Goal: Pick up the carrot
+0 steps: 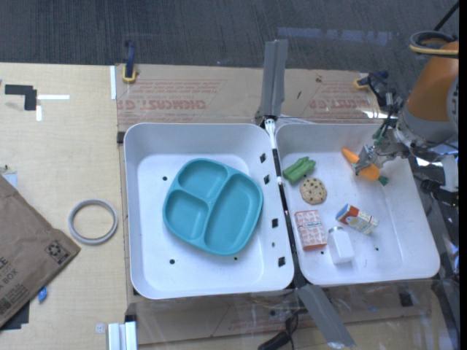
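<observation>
Camera view: grey metal two-finger gripper (368, 160) low over the right shallow white plastic bin (408, 268), near its far right corner; cannot tell whether it is released or clenched, too small and blurred. Orange carrot with green tip (365, 163) lies at the gripper, partly covered by it; contact or grasp unclear. Green pod-shaped toy (298, 168) and round speckled cookie (313, 189) lie left of it

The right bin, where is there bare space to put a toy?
The right bin has bare floor along its near edge and right side, below the carrot. Its left and middle are crowded: cookie, red box, white bottle, small carton.
</observation>
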Robot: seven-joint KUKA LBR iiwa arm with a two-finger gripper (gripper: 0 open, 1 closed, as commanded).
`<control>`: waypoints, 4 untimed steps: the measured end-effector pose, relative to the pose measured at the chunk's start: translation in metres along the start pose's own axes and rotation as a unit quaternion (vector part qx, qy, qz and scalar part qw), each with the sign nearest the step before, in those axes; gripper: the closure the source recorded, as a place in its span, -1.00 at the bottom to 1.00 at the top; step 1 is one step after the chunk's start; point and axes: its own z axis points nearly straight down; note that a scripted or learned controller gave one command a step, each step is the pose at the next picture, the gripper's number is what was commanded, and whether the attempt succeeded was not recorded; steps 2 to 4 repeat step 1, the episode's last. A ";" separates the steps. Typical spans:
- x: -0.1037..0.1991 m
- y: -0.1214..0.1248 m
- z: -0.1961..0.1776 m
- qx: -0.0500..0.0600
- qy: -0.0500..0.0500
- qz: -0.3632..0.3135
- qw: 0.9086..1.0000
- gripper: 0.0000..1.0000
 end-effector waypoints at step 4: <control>0.018 -0.004 -0.082 -0.001 -0.002 0.158 0.987 1.00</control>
